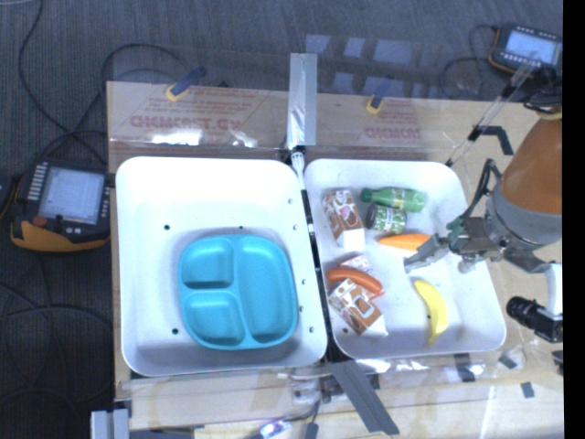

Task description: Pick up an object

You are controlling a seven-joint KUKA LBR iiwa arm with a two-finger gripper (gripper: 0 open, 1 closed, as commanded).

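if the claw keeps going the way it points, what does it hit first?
The claw points toward the picture's left. First in that line is probably the hot dog, with the carrot just above the path. Height over the bin floor is unclear, so it might pass above both.

Single fixed camera above bench, slanted down, both bins [128, 245] framed.

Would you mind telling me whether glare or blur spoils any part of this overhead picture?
Camera view: soft overall, small labels unreadable; the white right bin looks washed out, glare streaks the metal divider, the blue tray casts a faint shadow, and the gripper is slightly blurred.
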